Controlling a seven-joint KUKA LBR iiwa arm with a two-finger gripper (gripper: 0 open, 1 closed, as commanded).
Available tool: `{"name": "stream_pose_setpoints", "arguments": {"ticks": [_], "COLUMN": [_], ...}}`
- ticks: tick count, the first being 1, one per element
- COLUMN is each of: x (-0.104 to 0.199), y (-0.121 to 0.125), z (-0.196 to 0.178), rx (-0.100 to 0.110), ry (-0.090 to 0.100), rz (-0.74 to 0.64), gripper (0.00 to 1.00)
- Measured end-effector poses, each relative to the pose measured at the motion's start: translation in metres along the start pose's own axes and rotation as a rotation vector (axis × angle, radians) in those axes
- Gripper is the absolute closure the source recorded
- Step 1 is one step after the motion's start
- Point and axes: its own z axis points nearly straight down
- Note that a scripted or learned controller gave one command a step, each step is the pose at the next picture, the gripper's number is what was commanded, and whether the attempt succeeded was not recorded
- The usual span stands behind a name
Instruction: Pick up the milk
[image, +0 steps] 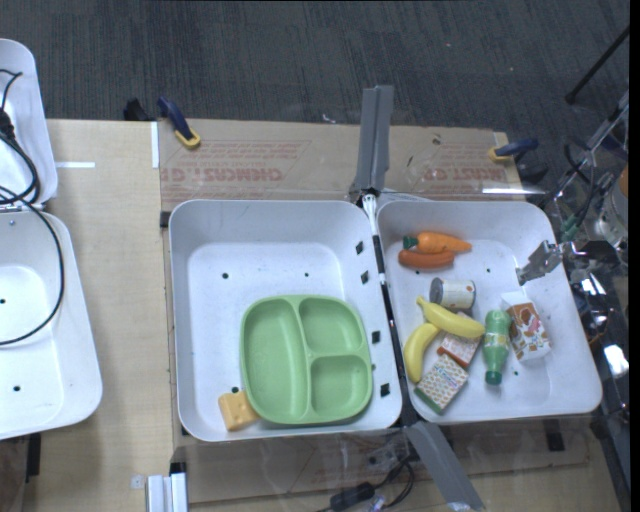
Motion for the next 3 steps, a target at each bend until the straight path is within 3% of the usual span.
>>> {"name": "stream_pose_setpoints", "arguments": {"ticks": [1,2,3], "x": [0.004,-0.001,0.030], "y": [-0.013,-0.014,0.005], "z": [0.110,0.101,-0.010], "rx": [-0.003,-0.003,-0.002], "ry": [0.014,0.006,-0.001], "rz": [0.045,0.050,0.019], "gripper": [0.00,1.00,1.00]}}
